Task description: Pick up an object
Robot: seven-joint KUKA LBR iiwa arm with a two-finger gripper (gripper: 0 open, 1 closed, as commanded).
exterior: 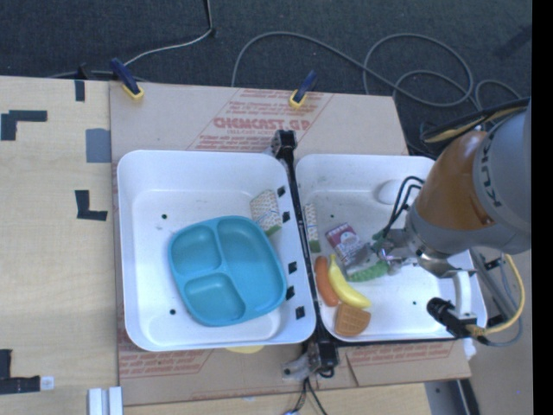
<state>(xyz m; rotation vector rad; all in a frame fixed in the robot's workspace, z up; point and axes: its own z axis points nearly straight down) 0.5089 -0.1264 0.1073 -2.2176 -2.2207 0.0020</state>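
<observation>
Divided plate [226,269] in left bin [138,232]. Right bin [406,318]: banana [347,289] near divider, carrot [326,282] touching its left, gripper [380,251] over bin centre, arm [471,197] from right.

gripper [386,251]: we cannot tell how its fingertips stand, blurred over the green item [370,271]
arm [484,188]: cut off at the right edge
yellow thing [244,348]: mostly hidden under the left bin [138,232]

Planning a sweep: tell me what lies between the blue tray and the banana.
In the camera view, the black divider where the two bins meet and an orange carrot-like piece lie between the blue tray and the banana.
</observation>
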